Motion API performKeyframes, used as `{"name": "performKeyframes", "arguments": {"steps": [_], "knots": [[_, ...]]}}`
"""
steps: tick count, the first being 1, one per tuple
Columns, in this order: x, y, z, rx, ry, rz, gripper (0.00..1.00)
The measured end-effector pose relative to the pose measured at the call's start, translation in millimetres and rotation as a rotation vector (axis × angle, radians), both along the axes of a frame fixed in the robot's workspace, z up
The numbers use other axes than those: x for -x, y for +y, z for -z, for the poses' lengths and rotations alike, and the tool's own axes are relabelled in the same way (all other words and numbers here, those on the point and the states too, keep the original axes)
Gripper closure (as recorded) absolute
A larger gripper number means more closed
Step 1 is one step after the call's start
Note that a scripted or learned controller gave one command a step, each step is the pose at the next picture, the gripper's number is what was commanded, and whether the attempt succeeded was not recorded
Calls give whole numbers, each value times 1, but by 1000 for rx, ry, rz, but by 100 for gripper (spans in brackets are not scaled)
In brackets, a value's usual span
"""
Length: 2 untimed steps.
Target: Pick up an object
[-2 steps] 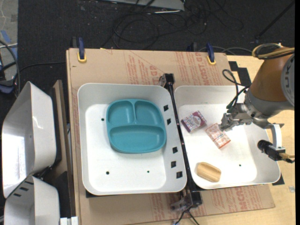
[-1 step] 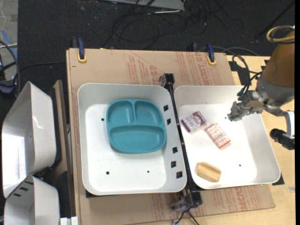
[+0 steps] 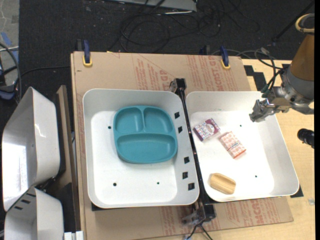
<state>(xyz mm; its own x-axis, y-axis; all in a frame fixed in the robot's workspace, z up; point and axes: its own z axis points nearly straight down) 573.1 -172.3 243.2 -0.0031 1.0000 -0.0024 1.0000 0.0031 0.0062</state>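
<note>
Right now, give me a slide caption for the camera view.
Pincer above right white bin holding three small items; teal divided plastic plate in left white bin.

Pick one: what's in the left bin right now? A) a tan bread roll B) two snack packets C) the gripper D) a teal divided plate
D: the teal divided plate lies in the left bin, while the two snack packets, the tan bread roll and the gripper are all over the right bin.
</note>
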Motion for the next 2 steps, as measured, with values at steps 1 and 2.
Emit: {"name": "performKeyframes", "arguments": {"steps": [1,2], "knots": [[-9,55,12,-4,6,-5,100],[-20,110,2,-4,4,-6,100]]}}
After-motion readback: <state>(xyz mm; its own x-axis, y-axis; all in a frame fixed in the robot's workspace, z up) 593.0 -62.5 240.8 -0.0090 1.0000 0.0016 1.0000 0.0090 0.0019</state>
